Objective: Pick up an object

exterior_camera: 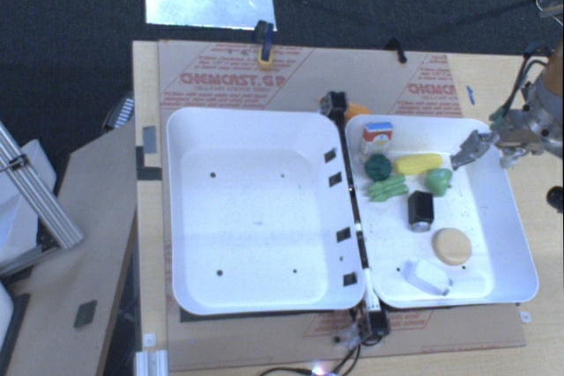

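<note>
The gripper hangs over the far right part of the right bin, reaching in from the right, and whether its fingers are spread or pressed together cannot be told from this slanted view; nothing shows between them. Just below and to the left of the fingers lies a small green object, close to them but not visibly touched. Directly left of the fingers rests a yellow object, lying lengthwise. Farther left sit a dark green round object and, below it, a light green ridged piece. Beyond those, toward the far left corner of the same bin, stands a small white box with red and blue print. Nearer the camera than the fingers, a black block lies near the middle of the bin, then a tan disc, and closest to the front edge a white object that barely stands out from the bin floor. Well to the left of the fingers, past the divider, is the left bin. Both bins rest on a printed cardboard sheet on the desk.
</note>
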